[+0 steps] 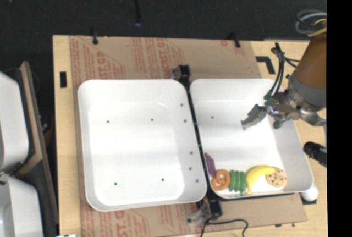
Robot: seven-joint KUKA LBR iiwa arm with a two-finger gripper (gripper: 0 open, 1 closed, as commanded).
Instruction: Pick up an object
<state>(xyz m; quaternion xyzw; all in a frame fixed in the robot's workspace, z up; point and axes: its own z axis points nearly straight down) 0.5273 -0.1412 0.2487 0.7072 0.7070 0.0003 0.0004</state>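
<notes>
In the right bin (231, 95), several small objects lie along the front wall: a purple piece (209, 163), an orange ring (221, 180), a green ribbed item (238, 181), a yellow banana (259, 174) and a speckled cookie (276, 178). My gripper (265, 119) hangs over the right half of that bin, well behind the objects and apart from them. Its fingers are spread open, with nothing between them.
The left bin (91, 120) stands beside the right one, divided from it by a dark rim strip. Both rest on a cardboard sheet (126, 57). Cables (280, 65) hang near the arm's wrist. White containers (11, 120) stand at the far left.
</notes>
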